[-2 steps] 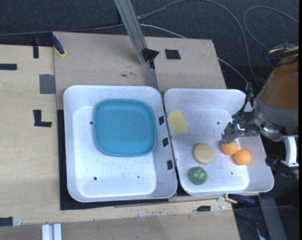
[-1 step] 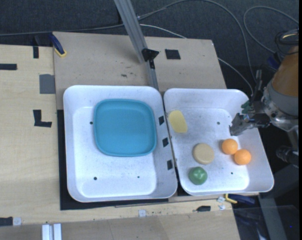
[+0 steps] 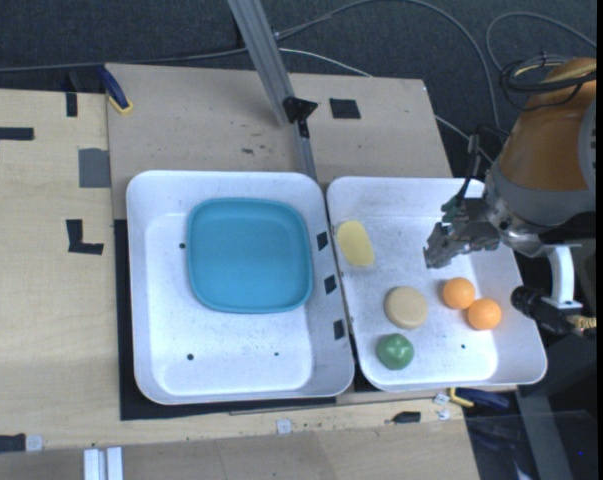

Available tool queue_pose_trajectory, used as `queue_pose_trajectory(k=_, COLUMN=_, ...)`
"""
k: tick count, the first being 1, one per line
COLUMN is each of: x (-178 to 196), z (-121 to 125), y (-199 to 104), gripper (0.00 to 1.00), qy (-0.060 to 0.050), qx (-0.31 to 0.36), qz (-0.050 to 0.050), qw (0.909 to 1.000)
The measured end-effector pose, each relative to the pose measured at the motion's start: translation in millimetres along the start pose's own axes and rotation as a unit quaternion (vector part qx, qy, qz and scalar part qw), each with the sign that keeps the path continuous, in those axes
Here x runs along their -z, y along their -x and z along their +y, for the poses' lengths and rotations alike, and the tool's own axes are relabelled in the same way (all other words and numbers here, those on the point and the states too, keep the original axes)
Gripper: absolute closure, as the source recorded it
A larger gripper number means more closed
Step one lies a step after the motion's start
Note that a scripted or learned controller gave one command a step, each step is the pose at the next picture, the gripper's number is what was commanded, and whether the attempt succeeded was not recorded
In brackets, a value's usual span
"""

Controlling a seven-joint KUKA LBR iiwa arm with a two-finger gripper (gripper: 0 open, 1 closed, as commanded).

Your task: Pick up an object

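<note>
Over the right bin (image 3: pixel 511 368) I hang the gripper (image 3: pixel 439 253), jaw state unclear to me, above bare floor near the orange balls (image 3: pixel 459 293).

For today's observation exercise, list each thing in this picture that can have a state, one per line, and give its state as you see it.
Blue plate: lying flat in the left bin.
Yellow piece: lying in the right bin, near its left wall.
Beige round piece: resting on the bin floor.
Green piece: resting near the front wall.
Two orange balls: side by side, loose.
Gripper: above the right bin, nothing seen in it.
</note>
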State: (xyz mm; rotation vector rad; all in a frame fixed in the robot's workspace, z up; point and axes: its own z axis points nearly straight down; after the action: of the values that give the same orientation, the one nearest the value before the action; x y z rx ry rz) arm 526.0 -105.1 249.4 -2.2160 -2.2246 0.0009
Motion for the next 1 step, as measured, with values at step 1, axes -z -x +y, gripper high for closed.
queue_pose_trajectory(k=1, x=-6.8, z=12.3, y=-40.9, gripper=1.00, qy=0.000, qx=0.000, qz=0.000, qw=1.0000)
